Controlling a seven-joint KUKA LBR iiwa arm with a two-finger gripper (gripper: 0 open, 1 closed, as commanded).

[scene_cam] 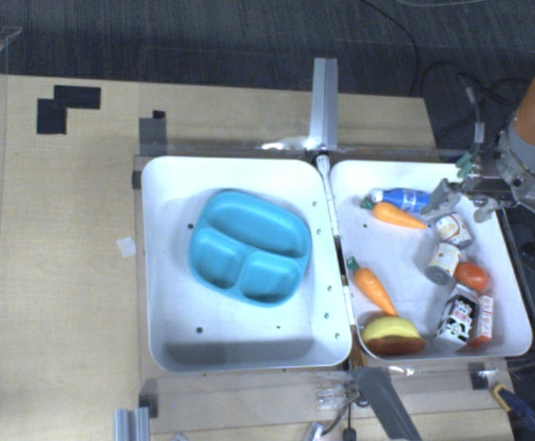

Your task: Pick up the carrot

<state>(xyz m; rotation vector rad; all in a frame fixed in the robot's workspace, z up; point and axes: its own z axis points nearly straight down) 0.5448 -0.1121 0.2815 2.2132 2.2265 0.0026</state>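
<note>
Nearest you, along the front wall of the right bin (pixel 516 343), you have a yellow and red-brown fruit (pixel 392 333) in the front left corner and a small black-and-white carton (pixel 457 319) with a red packet (pixel 484 320) beside it toward the right. Just behind the fruit lies a carrot (pixel 374 288), angled along the bin's left wall with its green tip pointing back. To its right you see a red ball-like item (pixel 472 276) and a small pale can (pixel 443 259), with another small can (pixel 451 229) just behind. In the left bin (pixel 171 338) sits a blue divided tray (pixel 248 246). Farther back in the right bin, a second carrot (pixel 399 215) lies just in front of a blue bottle (pixel 404 197). The gripper (pixel 465 191) hangs over the back right of that bin; you cannot tell whether its fingers are open or closed, and nothing shows between them.
</note>
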